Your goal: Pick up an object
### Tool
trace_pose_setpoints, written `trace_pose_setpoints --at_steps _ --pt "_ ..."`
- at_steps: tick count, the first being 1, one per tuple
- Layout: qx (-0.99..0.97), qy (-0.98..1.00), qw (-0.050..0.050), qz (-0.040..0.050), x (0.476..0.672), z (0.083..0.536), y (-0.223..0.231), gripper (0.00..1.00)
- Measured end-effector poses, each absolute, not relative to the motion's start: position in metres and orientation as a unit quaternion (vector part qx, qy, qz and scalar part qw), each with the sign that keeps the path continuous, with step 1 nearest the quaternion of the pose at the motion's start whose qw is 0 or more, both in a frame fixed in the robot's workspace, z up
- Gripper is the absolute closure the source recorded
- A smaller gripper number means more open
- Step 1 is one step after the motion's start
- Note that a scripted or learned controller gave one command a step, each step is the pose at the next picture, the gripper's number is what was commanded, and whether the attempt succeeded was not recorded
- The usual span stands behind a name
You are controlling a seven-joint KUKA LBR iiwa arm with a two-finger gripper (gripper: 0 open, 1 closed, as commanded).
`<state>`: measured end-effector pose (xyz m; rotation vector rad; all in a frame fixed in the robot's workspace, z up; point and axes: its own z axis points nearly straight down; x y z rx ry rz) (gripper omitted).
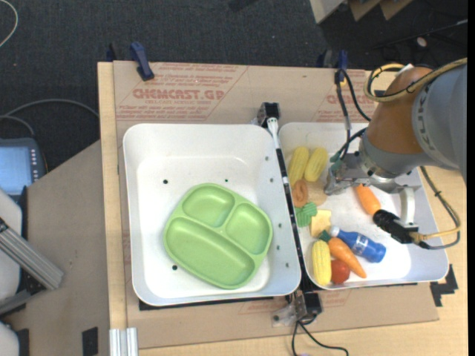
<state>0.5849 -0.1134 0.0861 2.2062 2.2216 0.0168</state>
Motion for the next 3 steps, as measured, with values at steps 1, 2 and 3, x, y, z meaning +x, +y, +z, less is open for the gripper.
trace_pose_setpoints --at_steps 1,2,3 --pt "0.707 0.707 0.001 0.0003 0.579 0.085 -0.118 0.00" --pt "0.707 0.708 0.004 0.0014 0.643 0.085 -0.152 0.00" --pt "0.707 0.708 0.003 0.0007 0.641 0.096 -0.150 1.00"
